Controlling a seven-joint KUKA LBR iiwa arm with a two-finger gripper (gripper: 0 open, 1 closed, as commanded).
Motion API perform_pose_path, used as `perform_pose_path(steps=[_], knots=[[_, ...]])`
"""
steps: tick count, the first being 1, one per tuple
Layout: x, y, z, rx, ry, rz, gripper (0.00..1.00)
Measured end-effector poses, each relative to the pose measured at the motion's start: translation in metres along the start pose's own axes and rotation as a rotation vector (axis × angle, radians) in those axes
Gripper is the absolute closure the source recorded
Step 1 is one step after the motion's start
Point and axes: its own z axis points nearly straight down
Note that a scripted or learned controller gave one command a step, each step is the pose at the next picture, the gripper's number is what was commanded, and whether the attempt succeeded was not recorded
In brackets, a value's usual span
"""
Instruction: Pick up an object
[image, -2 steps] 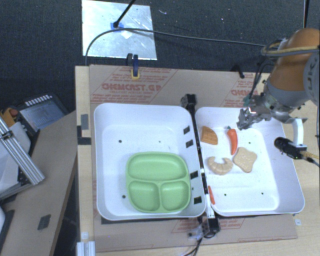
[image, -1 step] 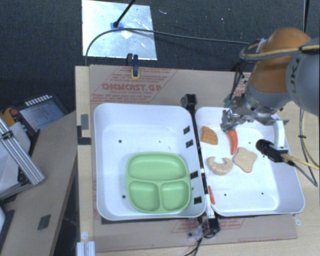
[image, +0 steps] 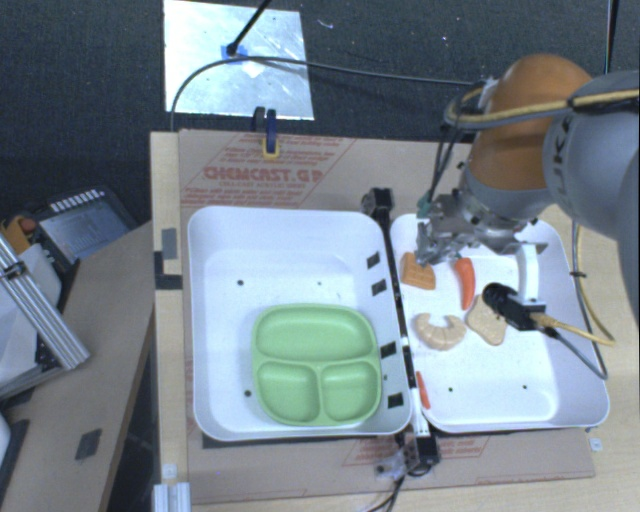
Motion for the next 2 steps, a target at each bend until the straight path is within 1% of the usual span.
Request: perform_pose_path(steps=[1,2], knots=[[0.057,-0.009,-0.007,-0.001,0.0,-0.001,1.0],[0.101,-0.017,0.003,0.001,0.0,0.0,1.0]])
